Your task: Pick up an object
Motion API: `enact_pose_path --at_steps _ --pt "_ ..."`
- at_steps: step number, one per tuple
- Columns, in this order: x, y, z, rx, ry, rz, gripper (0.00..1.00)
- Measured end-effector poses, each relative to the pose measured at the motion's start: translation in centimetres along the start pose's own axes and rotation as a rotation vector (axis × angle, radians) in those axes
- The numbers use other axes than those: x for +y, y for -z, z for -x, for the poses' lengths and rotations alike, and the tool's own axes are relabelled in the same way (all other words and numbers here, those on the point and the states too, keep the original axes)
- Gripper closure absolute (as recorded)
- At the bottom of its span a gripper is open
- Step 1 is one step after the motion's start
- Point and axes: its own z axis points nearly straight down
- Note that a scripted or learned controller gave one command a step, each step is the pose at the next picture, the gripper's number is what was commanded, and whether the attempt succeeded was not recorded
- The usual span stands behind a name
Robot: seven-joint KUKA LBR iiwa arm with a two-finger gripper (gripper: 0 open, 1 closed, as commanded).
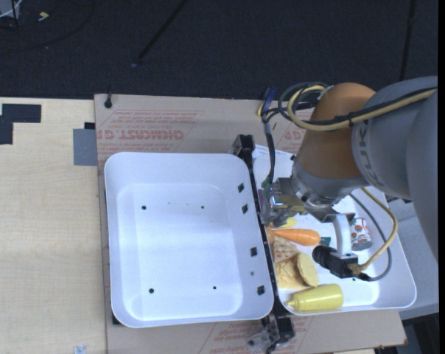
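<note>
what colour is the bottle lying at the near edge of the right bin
Yellow. The bottle shows it plainly in the camera view.

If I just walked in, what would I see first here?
You'd spot the big grey arm with its orange band, reaching in from the right over the right bin. Under it sit bright toys: an orange carrot and a yellow bottle near the front. The left bin is plain white.

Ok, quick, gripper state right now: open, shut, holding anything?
Gripper: cannot be told; it sits low in the right bin just above the carrot.
</note>
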Motion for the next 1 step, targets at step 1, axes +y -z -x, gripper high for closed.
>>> enact_pose_path --at_steps 1 --pt "8.33 7.78 -4.07 -0.002 0.005 0.021 1.0"
